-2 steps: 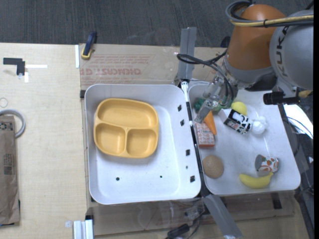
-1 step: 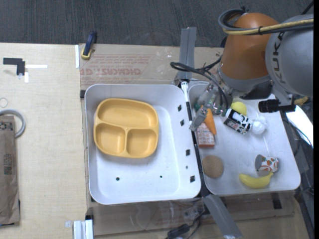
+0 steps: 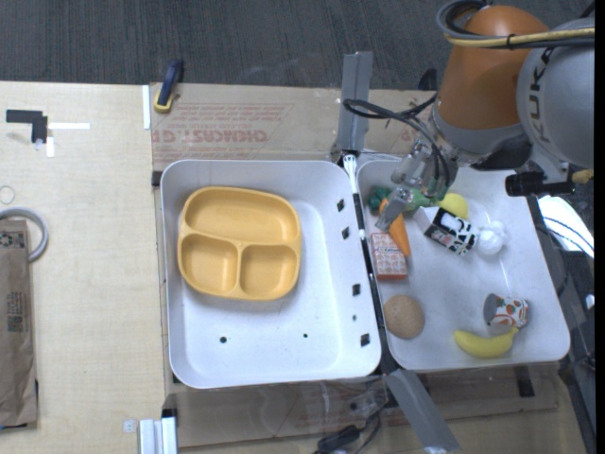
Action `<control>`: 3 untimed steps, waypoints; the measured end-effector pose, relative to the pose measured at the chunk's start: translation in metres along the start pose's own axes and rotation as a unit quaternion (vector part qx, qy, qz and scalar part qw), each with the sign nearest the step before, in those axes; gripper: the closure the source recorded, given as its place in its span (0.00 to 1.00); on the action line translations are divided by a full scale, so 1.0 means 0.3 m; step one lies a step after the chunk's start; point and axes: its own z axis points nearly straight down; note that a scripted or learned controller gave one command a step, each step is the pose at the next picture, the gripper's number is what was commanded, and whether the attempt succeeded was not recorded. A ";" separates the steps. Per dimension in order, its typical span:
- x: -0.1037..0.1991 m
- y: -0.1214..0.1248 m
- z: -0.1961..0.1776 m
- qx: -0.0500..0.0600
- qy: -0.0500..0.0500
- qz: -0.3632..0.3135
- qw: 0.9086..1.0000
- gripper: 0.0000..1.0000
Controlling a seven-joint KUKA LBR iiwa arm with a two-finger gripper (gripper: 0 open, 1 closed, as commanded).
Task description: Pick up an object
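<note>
While the arm reaches into the right bin [image 3: 529, 253], you see its tool [image 3: 408, 189] low over the carrot [image 3: 401, 235] near that bin's far left corner; whether it is parted or closed, you cannot tell. Nearer you from the carrot lie a red box [image 3: 388, 255] and a brown ball [image 3: 404, 316].

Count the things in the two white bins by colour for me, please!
Yellow: 3 - divided plate, banana, small yellow piece
Orange: 1 - carrot
Green: 1 - green item
Pink: 1 - box
Brown: 1 - round ball
Black-and-white: 1 - toy
White: 1 - ball
Grey-orange: 1 - toy
Total: 10
</note>
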 end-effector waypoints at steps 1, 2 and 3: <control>0.000 0.000 0.000 0.000 0.000 0.000 1.000 0.00; -0.014 -0.003 -0.003 0.000 -0.001 -0.025 1.000 0.00; 0.065 -0.114 -0.003 -0.001 0.000 -0.122 0.993 0.00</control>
